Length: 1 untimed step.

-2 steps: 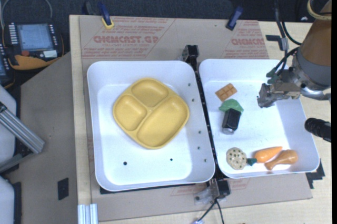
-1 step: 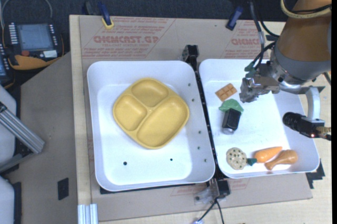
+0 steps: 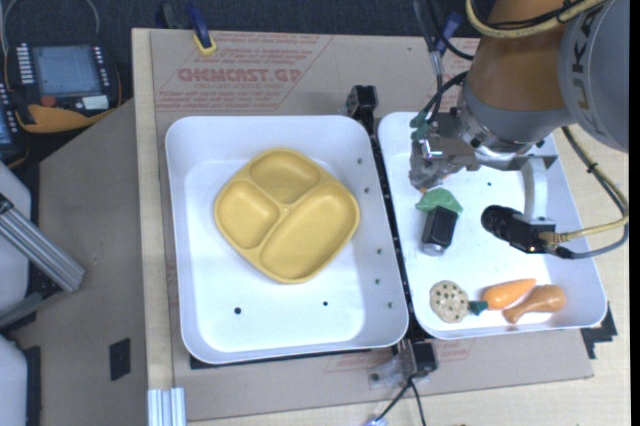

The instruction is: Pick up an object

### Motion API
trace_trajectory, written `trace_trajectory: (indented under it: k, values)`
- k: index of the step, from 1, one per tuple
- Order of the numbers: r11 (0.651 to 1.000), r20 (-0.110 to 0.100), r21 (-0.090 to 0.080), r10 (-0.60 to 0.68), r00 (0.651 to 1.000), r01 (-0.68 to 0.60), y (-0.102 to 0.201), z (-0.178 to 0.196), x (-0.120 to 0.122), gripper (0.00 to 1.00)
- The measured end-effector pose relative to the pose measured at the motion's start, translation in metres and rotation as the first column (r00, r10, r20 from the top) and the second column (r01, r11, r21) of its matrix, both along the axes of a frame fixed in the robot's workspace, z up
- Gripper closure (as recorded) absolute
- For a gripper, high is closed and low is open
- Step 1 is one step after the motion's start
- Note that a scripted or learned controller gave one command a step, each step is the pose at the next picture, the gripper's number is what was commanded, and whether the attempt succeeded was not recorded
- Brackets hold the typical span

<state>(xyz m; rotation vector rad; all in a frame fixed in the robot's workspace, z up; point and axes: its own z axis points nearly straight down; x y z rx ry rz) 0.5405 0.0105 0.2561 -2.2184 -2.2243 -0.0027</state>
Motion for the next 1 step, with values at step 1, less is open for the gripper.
trace_trajectory:
  k: [1]
  values:
    - [1.0, 0.001, -0.001, 0.002, 1.0, -0.002, 0.0446, -0.009, 0.018, 1.0]
